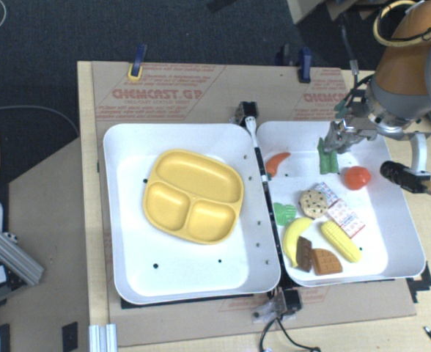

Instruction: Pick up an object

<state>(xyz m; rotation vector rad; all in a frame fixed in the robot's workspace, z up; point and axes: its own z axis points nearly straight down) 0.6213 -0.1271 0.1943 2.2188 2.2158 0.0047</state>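
The tool (pixel 333 144) hangs over the back part of the right bin (pixel 399 259), and a green block (pixel 328 160) sits between its fingers, so it is closed on that block. The block hangs upright just below the metal fingers, near the bin's back wall. A red tomato (pixel 357 177) lies just to the right of the block, and an orange piece (pixel 277 162) lies to its left, near the divide between the bins. Toward the front of the same bin lie a cookie (pixel 313 203), a small red-and-white packet (pixel 341 215), a green leafy toy (pixel 284 213), a banana (pixel 296 235), a corn cob (pixel 340 241) and a brown piece of toast (pixel 325 261), packed close together. The left bin (pixel 127 255) holds a yellow divided plate (pixel 193 196). Both bins rest on the table (pixel 98 123).
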